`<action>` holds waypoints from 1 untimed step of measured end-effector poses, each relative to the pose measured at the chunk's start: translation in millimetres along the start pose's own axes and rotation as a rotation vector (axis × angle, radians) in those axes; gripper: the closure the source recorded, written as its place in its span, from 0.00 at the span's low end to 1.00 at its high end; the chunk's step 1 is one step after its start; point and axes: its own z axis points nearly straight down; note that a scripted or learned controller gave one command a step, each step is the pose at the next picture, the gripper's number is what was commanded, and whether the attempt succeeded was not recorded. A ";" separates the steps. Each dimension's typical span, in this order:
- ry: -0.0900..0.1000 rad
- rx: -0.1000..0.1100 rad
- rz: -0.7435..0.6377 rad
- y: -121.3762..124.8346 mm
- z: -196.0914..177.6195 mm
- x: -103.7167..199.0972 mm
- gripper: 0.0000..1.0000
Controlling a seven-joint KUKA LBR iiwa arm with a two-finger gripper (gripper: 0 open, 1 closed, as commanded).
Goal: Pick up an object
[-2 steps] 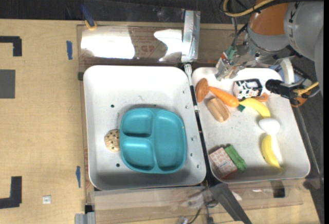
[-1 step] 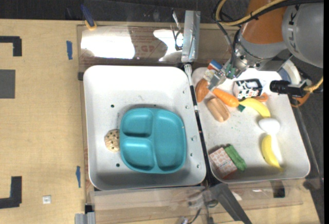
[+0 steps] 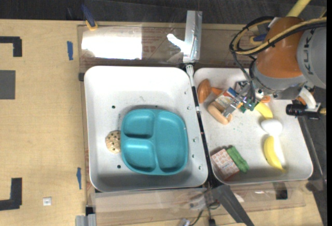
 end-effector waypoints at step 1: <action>-0.001 -0.002 -0.270 -21.1 -135.8 15.5 1.00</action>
